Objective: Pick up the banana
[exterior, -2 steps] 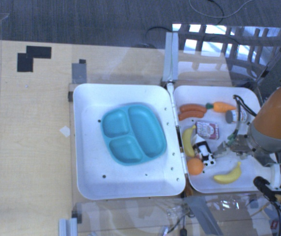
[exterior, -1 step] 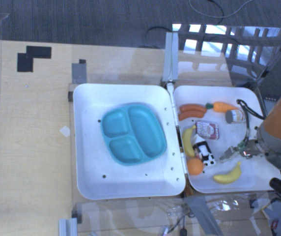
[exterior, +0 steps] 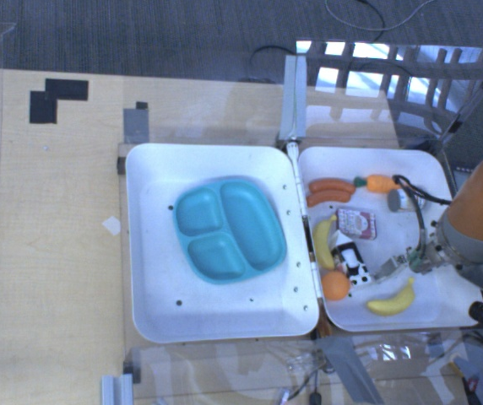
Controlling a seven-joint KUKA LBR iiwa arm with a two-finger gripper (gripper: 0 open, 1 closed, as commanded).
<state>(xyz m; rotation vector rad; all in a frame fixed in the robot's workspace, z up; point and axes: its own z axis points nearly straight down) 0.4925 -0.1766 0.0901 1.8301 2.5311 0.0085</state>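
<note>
A curved yellow banana [exterior: 392, 300] lies near the front edge of the right bin [exterior: 431, 165]. A second long yellow fruit [exterior: 322, 243] rests against that bin's left wall. The grey arm with its orange band [exterior: 482, 205] reaches in from the right. Its gripper [exterior: 395, 265] hangs low over the middle of the right bin, just above and behind the curved banana and to the right of a small black-and-white cow toy [exterior: 353, 264]. Nothing shows held in it.
The right bin also holds an orange [exterior: 336, 286], two sausages [exterior: 330, 191], a carrot [exterior: 380, 183] and a red packet [exterior: 356, 223]. A blue divided plate [exterior: 229, 229] sits in the left bin [exterior: 153, 251]. A cable loops off the wrist.
</note>
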